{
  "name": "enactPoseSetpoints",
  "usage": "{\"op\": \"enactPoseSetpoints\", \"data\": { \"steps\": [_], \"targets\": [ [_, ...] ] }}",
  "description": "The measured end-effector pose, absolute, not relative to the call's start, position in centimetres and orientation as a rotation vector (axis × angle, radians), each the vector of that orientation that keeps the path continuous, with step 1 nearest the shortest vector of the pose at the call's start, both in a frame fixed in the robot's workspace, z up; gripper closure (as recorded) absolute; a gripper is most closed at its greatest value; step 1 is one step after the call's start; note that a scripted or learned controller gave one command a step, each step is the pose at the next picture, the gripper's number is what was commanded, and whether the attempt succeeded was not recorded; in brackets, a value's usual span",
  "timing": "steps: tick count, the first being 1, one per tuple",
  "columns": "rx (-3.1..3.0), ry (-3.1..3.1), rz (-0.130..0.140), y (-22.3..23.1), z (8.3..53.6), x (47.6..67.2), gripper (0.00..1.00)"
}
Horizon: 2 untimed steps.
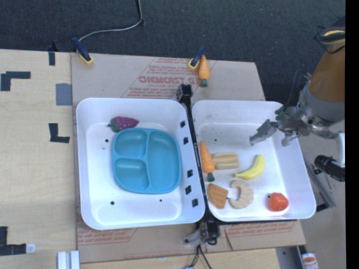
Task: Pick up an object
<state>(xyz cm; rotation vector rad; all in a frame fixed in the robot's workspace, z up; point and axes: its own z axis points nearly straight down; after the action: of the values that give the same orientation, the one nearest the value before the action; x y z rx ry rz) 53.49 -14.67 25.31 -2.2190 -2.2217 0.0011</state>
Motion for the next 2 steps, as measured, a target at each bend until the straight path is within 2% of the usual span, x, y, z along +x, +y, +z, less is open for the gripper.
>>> {"op": "enactPoseSetpoints", "data": {
  "steps": [1,2],
  "targets": [
    [-2.221,-2.219,0.005,-22.0,18.2,54.6,0.00],
    [-2.222,-2.223,-0.002,-19.0,8.7,53.9,0.00]
  ]
}}
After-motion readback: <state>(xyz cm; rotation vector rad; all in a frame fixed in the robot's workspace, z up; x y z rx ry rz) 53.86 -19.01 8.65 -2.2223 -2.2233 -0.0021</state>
